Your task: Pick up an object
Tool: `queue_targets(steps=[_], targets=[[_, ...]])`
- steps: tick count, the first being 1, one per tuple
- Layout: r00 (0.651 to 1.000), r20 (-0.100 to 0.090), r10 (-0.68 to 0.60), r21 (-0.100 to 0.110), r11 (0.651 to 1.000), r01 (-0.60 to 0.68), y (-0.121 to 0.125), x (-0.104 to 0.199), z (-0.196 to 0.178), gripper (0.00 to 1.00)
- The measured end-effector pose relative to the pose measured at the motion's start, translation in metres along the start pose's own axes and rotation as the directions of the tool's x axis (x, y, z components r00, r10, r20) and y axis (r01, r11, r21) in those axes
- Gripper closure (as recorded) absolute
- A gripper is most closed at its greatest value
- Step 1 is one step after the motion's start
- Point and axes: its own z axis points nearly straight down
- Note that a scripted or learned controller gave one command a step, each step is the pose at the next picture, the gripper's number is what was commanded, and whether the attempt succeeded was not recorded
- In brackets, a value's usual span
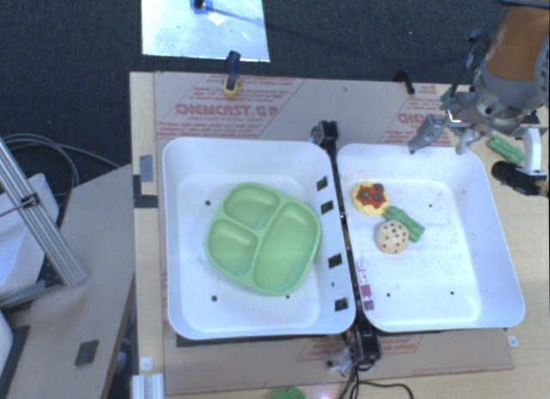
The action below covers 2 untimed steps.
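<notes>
Cardboard-topped bench [258, 101] on dark carpet, two white bins side by side, left bin [185, 217] holding green divided plate [262, 238], right bin [481, 242] holding pizza toy [370, 197], green piece [405, 223], cookie [392, 236], gripper [447, 135] spread apart, grasping nothing, above right bin's far rim, well apart from toys.

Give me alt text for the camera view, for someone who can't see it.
A robot arm's gripper hovers at the far edge of the right bin, which holds a pizza toy, cookie and green piece. The left bin holds a green divided plate.
</notes>
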Motion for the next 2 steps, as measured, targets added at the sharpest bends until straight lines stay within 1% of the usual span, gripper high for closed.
queue_targets(steps=[1,2], targets=[[1.0,-0.005,-0.005,0.01,1.0,0.005,-0.068,0.068,0.035,0.0],[1.0,-0.001,0.012,0.003,1.0,-0.012,-0.182,-0.019,0.002,0.0]])
